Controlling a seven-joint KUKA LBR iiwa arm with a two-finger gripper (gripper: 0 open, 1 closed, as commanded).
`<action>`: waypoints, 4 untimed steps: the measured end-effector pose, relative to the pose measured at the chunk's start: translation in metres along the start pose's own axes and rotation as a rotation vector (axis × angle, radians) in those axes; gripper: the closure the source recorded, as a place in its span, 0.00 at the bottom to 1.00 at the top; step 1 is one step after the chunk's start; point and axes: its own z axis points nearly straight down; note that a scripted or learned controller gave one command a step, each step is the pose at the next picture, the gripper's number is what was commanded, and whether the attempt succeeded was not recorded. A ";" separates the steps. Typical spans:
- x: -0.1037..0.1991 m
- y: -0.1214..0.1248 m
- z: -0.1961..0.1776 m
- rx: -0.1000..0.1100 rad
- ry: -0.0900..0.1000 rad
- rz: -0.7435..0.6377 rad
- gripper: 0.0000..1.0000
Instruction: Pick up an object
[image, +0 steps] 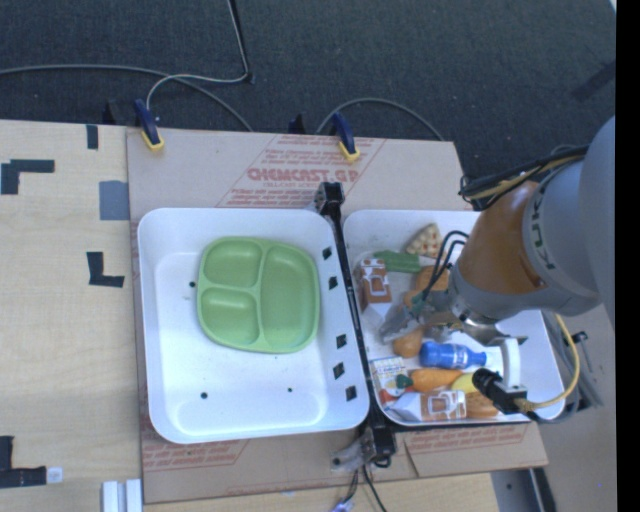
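Right bin (548, 385): jumbled small items; blue bottle (450, 355) lay flat, carrot (432, 380) beside it, waffle (424, 240) at back.

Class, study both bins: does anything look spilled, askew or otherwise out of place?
Nothing looks spilled or damaged. The green divided plate lies flat in the left bin, slightly turned. The toy foods and blue bottle lie jumbled in the right bin, all inside its walls.

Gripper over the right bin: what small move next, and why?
Probably ease the gripper straight down a little. It hangs low over the toy pile in the right bin, beside the blue bottle, and nothing visibly sits between its fingers yet.
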 end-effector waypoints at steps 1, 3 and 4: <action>0.012 -0.028 -0.001 -0.007 -0.003 0.001 0.00; 0.014 -0.001 0.001 0.008 0.002 0.001 0.00; 0.015 0.000 -0.006 0.008 0.002 0.000 1.00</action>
